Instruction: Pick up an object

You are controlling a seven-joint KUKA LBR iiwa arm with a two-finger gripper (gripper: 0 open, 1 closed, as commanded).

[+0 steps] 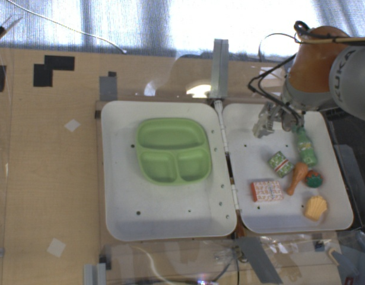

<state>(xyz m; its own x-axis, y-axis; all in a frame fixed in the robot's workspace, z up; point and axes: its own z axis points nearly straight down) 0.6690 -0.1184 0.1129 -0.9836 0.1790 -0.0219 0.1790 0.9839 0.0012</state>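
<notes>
Yellow toy (316, 207) (front corner), claw (266, 125) above right bin (247, 159)

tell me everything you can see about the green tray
The green tray is pale green, smooth like plastic, with rounded corners. It has three compartments: one long one along the far side, two smaller ones nearer the camera. It lies flat in the left bin, roughly centred. Nothing sits in it or touches it.
</notes>
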